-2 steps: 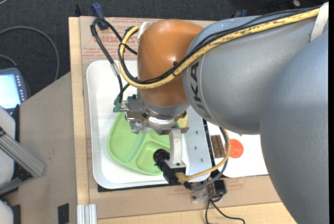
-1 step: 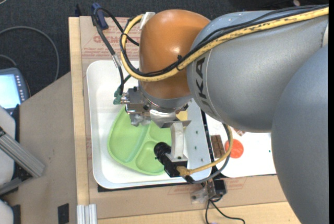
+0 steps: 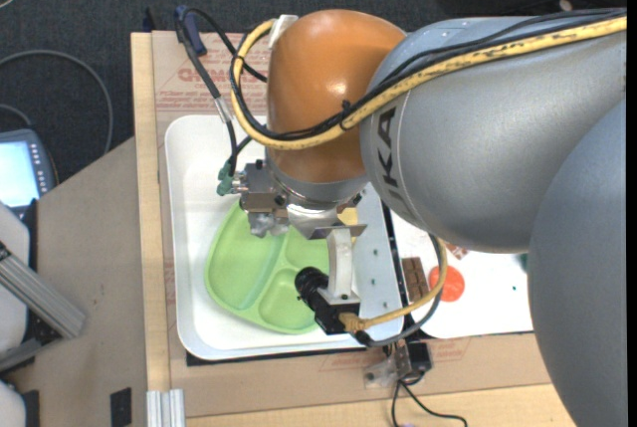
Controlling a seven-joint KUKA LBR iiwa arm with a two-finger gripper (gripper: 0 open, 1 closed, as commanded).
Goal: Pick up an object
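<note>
The arm [image 3: 478,116] reaches in from the right and hangs low over the left bin [image 3: 189,216], its orange band and wrist covering much of that bin's middle. The pincer [image 3: 299,231] sits beneath the wrist, hidden by the flange and the camera bracket, so I cannot tell whether it is apart, together, or clamped on anything.

The likeliest thing to be picked is the green divided plate [image 3: 244,271], lying flat on the left bin's floor toward its near-left part, partly under the wrist. Nothing shows it lifted: its visible edge rests on the white floor, so I judge the pick as not yet done. The approach seems made, with the wrist directly above the plate; what remains is a closing on the plate, a lift clear of the bin, and proof that it comes up with the arm.

The plate's visible part is a rounded leaf-like shape with a raised ridge dividing its compartments. Its long axis appears to run diagonally, from the upper left near the wrist down toward the bin's near-right corner, though the far end is covered, so its pointing is uncertain.

In the right bin [image 3: 488,316] an orange object [image 3: 451,284] lies near the dividing wall, well apart from the plate
</note>
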